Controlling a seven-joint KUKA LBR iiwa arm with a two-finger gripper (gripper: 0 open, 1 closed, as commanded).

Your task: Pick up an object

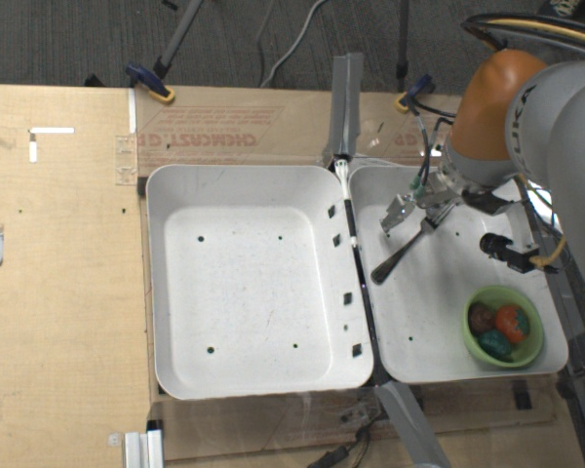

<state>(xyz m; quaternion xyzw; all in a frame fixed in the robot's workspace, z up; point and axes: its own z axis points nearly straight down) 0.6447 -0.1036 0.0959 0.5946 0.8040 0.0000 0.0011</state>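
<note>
Two fingers of the gripper [409,208] stand apart, holding nothing, low over the right bin [556,359]. A dark rod-like object [402,250] lies slanted just below them, ending near the divider. Best bet: settle the fingers across its middle before closing. The green bowl [475,344] sits well apart.

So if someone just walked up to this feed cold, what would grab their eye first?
Probably the green bowl in the near right corner of the right bin, with red, orange and dark round items in it. Next, the grey arm with its orange band reaching in from the right, its gripper low over that bin's far left part, just above a dark utensil lying at a slant. The left bin is plain white.
</note>
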